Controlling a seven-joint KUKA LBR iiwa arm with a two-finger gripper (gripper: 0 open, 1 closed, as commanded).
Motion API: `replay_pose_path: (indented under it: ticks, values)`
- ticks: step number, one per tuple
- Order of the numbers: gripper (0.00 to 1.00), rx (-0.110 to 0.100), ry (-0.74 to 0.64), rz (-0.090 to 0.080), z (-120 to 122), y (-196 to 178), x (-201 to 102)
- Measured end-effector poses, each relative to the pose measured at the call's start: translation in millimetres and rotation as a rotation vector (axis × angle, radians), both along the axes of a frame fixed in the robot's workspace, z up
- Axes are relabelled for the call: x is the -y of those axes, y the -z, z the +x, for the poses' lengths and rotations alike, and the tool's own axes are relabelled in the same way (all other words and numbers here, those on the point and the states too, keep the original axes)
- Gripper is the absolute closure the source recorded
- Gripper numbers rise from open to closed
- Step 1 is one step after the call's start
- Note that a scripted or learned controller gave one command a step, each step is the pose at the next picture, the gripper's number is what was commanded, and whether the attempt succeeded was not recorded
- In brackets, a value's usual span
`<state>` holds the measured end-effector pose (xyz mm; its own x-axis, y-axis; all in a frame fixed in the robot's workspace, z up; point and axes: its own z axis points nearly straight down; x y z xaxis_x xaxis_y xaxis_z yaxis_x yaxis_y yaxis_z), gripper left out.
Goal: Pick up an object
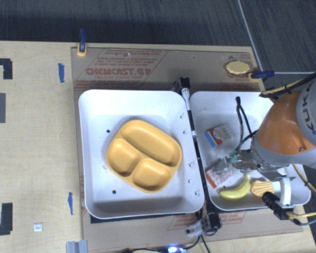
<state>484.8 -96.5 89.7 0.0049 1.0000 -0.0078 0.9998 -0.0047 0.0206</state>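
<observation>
In the right bin [221, 103], my gripper [240, 161] hangs low under the grey and orange wrist, over the bin's near half. A yellow banana [235, 191] lies just in front of it by the bin's front wall. A red and white packet [218, 176] sits to the gripper's left, partly under it. On the banana's right is a tan ridged piece [261, 186]. A small white packet with orange and blue print [218, 136] lies further back. The wrist hides whatever is directly beneath it.
The left bin [95, 141] holds a large yellow three-compartment tray [143, 154] turned at an angle. A black divider bar [192, 136] runs between the bins. A tan disc [237, 67] rests on the cardboard behind the right bin.
</observation>
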Motion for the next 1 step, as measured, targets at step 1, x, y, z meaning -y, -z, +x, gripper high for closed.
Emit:
replay_pose_path:
  ticks: [1]
  values:
    - [1.00, 0.003, -0.003, 0.006, 2.2, -11.0, -2.5]
